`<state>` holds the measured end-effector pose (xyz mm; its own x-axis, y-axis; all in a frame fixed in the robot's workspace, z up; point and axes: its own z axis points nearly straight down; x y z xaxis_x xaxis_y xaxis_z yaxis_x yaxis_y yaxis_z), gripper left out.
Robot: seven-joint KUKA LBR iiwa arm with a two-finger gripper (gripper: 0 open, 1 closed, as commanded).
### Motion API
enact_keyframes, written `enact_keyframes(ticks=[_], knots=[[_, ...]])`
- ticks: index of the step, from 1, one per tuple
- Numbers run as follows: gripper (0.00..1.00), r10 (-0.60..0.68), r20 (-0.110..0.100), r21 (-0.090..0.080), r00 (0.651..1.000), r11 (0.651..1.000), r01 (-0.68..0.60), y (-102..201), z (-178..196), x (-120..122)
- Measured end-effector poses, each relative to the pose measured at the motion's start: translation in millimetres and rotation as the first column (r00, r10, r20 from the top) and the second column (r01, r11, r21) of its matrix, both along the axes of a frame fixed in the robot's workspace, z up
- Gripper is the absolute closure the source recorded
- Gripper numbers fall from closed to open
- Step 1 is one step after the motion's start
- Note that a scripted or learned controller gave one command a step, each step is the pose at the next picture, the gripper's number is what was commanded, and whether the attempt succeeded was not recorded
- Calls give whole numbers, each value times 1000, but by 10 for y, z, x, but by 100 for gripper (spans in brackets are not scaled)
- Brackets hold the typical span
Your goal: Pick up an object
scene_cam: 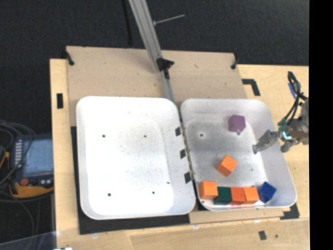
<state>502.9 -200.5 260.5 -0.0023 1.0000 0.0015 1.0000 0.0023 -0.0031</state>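
The right bin (208, 113) holds several small blocks. A purple block (237, 122) lies near its back, and an orange block (227, 165) sits tilted in the middle. Along the front wall stands a row: an orange block (209, 189), a green block (224, 195), two more orange blocks (244, 194) and a blue block (267, 191). My gripper (274, 142) hovers at the bin's right rim, right of the purple and tilted orange blocks. It is open, its fingers spread with nothing between them.
The left bin (125, 155) lies beside the right one, their walls touching. A slanted metal rail (146, 30) runs from the top down to the gap between the bins. A control pendant (31, 163) with cables sits off the bench's left side.
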Motion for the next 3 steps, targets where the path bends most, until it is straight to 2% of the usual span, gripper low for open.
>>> enact_keyframes(ticks=[1, 3], knots=[[0, -1, 5, -2, 1000, 1000, 1, -1, 21, 8], [0, -4, -1, -2, 1000, 1000, 4, -22, -894, -126]])
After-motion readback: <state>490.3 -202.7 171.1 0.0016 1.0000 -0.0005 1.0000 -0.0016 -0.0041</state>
